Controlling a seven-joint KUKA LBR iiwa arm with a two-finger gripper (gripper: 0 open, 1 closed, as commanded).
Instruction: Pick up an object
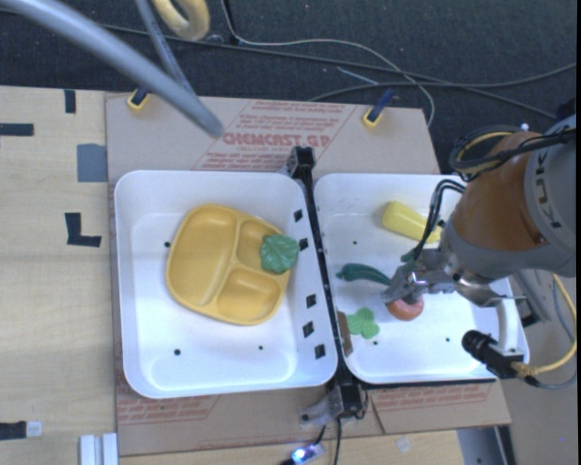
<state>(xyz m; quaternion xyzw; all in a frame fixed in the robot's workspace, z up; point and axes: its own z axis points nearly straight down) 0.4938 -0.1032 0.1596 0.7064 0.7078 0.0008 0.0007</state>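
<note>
The pincer (408,287) was low in the right bin (465,361), and its tips merged with dark metal and shadow, so whether it was spread or closed could not be told. Directly beneath and touching it in the view lay a small orange-red object (405,308), partly covered by the pincer; its shape could not be made out. The arm (508,211) hid the bin's far right portion. Just left of the pincer lay a dark green curved piece (364,274), and below-left a small green leafy piece (364,325). Above it sat a yellow block (405,220), its right end cut off by a cable. Well to the left, in the left bin (140,356), a yellow divided tray (218,269) carried a green lump (279,253) at its right edge.
</note>
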